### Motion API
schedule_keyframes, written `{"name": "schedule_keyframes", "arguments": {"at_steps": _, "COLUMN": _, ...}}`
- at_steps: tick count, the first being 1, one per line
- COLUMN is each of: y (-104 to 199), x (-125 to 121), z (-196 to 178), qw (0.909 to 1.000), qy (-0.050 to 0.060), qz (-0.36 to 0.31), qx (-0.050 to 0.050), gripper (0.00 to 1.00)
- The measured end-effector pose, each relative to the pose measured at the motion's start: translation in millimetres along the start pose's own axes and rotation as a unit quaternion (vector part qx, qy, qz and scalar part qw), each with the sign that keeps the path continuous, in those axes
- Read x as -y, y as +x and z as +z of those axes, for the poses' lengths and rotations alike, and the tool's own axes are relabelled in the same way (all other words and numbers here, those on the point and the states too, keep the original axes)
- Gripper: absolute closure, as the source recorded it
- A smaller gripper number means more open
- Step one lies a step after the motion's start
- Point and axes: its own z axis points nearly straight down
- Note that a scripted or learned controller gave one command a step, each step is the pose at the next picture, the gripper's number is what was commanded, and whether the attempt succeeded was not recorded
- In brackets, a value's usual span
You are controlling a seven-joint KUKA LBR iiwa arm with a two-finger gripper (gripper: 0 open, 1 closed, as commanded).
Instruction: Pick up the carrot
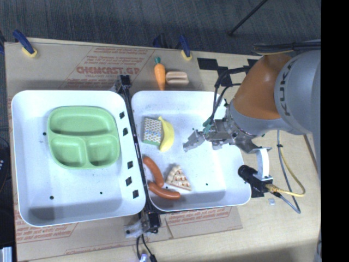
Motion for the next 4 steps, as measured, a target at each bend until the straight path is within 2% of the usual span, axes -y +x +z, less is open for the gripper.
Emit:
{"name": "schedule_keyframes", "arguments": {"at_steps": 1, "y": -40.3, "x": -82.1, "z": -94.2, "qw": 0.9992, "qy": -0.003, "qz": -0.04, "qx": 0.002, "gripper": 0.0}}
{"name": "schedule_keyframes", "arguments": {"at_steps": 2, "y": -55.1, "x": -128.6, "z": 18.7, "qw": 0.9996, "qy": 0.001, "qz": 0.028, "qx": 0.0, "gripper": 0.0}}
{"name": "schedule_keyframes", "arguments": {"at_steps": 3, "y": -52.9, "x": -137.5, "z": 105.1, "qw": 0.9766, "qy": 0.0, "qz": 0.215, "qx": 0.0, "gripper": 0.0}}
{"name": "schedule_keyframes", "arguments": {"at_steps": 4, "y": -51.6, "x": -138.4, "z": 60.1, "qw": 0.9932, "qy": -0.002, "qz": 0.116, "qx": 0.0, "gripper": 0.0}}
